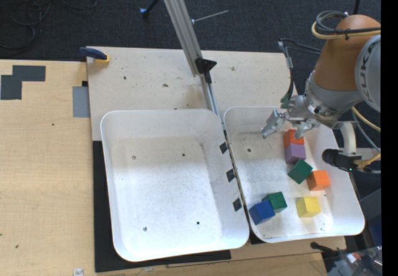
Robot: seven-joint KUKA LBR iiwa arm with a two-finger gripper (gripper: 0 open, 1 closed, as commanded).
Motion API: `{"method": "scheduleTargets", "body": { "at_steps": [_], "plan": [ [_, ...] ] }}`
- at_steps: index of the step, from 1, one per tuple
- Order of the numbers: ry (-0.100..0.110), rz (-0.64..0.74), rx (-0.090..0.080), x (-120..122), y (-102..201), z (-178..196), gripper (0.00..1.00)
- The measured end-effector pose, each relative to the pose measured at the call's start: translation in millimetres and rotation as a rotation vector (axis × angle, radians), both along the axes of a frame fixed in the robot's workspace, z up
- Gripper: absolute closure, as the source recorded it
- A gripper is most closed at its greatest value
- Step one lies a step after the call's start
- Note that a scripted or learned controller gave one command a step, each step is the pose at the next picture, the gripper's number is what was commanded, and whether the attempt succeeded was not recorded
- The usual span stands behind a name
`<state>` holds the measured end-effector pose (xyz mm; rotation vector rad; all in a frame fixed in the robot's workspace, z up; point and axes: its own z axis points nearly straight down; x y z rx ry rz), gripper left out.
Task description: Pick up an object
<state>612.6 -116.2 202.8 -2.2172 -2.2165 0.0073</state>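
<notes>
The blocks in the right bin (354, 222) look like small solid cubes, probably wood or hard plastic, so I judge them light, stiff and not fragile. Their faces are flat and seem smooth, so a block can slip or turn if the fingers press on its corners. The best hold is on two opposite flat faces, with the fingers square to them.

The gripper (291, 123) hangs over the upper part of the right bin, and its two metal fingers stand spread apart with nothing between them. Just below it lies the red-orange block (293, 139), touching the purple block (295, 151) under it. This pair is hard to take, because there is little room for a finger between them. The dark green block (300, 171) is near them and turned at an angle, and the orange block (318, 179) lies just beside it.

Lower in the bin, the blue block (262, 211) and a smaller green block (275, 201) touch each other close to the left wall. The yellow block (307, 206) stands apart from the others, so it seems the easiest to grasp, though the view is too coarse to be sure of its free sides

The left bin (118, 144) has no blocks
</notes>
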Motion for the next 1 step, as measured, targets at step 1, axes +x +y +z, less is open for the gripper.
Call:
{"method": "scheduleTargets", "body": {
  "at_steps": [1],
  "plan": [
    [0.001, 0.001, 0.0, 4.4, 4.9, -62.5, 0.0]
  ]
}}
